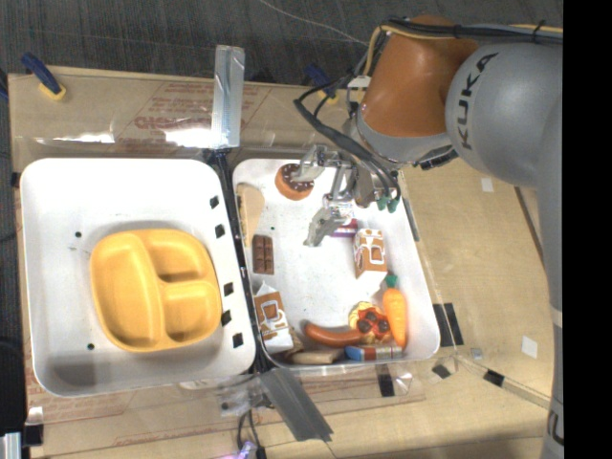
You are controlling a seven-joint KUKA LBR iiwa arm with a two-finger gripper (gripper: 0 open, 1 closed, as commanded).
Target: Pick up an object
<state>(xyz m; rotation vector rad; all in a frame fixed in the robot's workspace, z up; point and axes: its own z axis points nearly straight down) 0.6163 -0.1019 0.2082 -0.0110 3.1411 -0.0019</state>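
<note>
My gripper hangs over the far part of the right bin, its fingers open and nothing between them. One finger points down-left at bare bin floor. The other finger sits right beside a brown donut at the bin's far edge. A small purple piece lies just right of the lower finger. A gingerbread-house box stands a little farther right. A chocolate bar lies along the left wall.
At the right bin's near end lie a carrot, a sausage, a pizza piece, a second small box and a blue marker. The left bin holds a yellow divided plate.
</note>
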